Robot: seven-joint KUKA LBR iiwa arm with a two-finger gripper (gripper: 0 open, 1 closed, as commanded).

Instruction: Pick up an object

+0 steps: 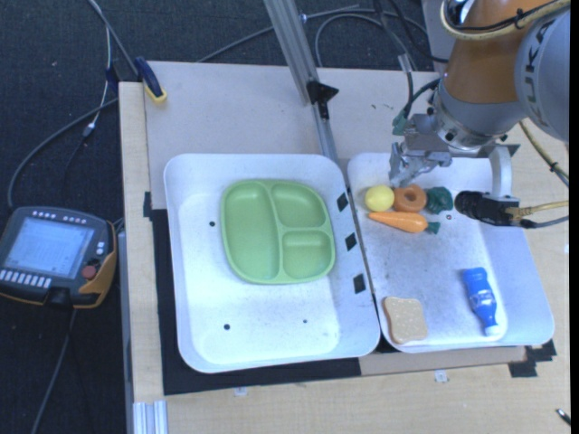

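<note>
My gripper (409,172) hangs over the far end of the right bin (534,306), just above a small orange ring-shaped toy (410,198). A yellow ball (379,198) lies left of the ring, and an orange carrot (398,221) with a green top lies in front of them. A dark green piece (440,198) sits right of the ring. A blue tube (480,298) and a tan slice of bread (404,319) lie nearer the front of this bin. Nothing shows between the fingers.
The left bin (208,333) holds a green divided plate (277,230). A metal pole (294,34) slants up behind the bins. A teach pendant (54,256) lies off the bench at left, and a blue and yellow tool (149,80) rests at the bench's far left corner.
</note>
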